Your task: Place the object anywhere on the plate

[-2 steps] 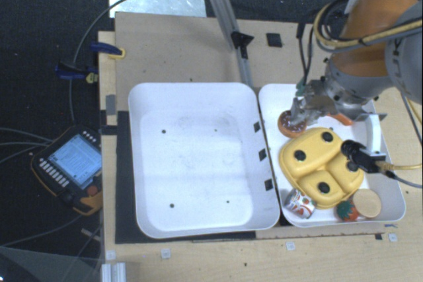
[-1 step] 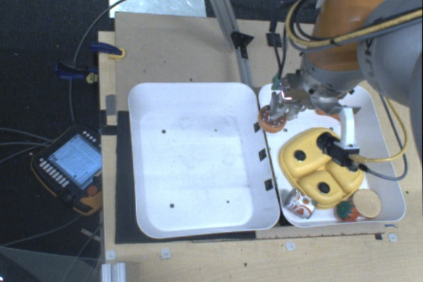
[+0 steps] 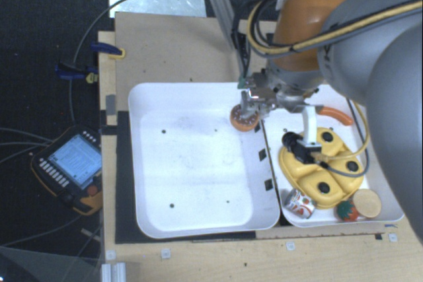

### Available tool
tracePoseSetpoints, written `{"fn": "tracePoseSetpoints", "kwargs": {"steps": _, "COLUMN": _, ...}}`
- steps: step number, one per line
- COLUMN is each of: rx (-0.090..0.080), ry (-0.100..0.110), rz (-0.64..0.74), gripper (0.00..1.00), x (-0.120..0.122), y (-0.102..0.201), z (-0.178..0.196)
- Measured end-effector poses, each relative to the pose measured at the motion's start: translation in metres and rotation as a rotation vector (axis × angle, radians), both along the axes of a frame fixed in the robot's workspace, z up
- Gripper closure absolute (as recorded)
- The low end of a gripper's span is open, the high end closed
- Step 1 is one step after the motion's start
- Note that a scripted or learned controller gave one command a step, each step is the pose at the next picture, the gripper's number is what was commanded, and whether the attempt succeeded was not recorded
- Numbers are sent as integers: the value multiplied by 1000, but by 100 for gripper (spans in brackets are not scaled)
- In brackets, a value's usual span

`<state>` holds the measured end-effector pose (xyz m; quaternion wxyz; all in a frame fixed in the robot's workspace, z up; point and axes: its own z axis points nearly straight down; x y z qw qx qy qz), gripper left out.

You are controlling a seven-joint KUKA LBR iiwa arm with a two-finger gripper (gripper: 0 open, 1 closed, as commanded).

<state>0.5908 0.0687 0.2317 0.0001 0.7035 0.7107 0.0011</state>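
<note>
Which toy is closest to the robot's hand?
The small round brown toy in the left bin's top right corner, right under the hand. The other toys sit farther off in the right bin.

Even overhead light, bright white bins (image 3: 198,208), glare patch top left, soft grainy focus, faint shadows, dark floor

You'll see the small round orange object (image 3: 244,119) at the right edge of the left bin (image 3: 192,208), near its back corner. The yellow plate (image 3: 322,168) sits in the right bin (image 3: 386,208), tilted, with dark spots.
</note>
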Motion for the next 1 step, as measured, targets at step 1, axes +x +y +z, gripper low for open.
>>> {"fn": "tracePoseSetpoints", "kwargs": {"steps": 1, "rx": 2, "ry": -2, "rz": 1, "gripper": 100, "x": 19, "y": 57, "z": 1}}
